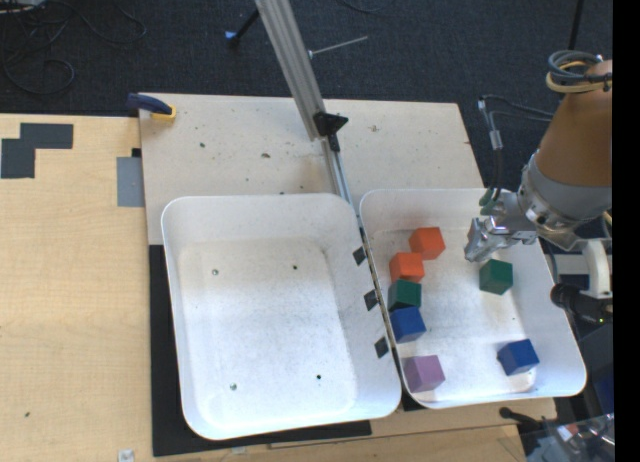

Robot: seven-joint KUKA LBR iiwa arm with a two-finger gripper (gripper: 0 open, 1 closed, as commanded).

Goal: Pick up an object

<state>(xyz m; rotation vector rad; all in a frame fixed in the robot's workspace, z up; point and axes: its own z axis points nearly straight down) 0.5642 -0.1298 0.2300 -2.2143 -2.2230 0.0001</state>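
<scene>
Two white bins are sitting side by side before you: the left bin [200, 240], then the right bin [570, 370] holding six blocks. Near its nine o'clock wall, a column is running from an orange block [427, 241] down to a purple block [424, 371]. The gripper [487, 240] is hovering at two o'clock, just above a green block [495, 276]; you cannot tell its opening or any hold.

grey arm [560, 190], orange band [580, 135]

Matt white plastic bins [262, 212], pale wooden bench [70, 250]
</scene>
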